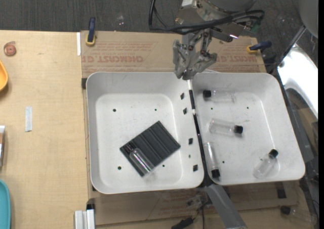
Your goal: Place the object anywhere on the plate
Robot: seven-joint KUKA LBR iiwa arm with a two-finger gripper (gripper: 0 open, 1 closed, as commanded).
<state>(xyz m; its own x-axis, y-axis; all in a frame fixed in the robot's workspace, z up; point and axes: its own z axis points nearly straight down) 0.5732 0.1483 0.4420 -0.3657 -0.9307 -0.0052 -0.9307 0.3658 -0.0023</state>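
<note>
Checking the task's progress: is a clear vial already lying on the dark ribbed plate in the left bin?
Yes, a clear vial lies across the lower corner of the dark ribbed plate in the left bin.

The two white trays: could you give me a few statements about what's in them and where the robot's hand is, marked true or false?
1. A dark ridged plate lies in the left tray. True.
2. A clear vial rests on that plate. True.
3. The right tray holds one vial. False: four clear vials with black caps lie there.
4. The hand hangs over the plate. False: it is at the far edge, above the seam between the trays.
</note>
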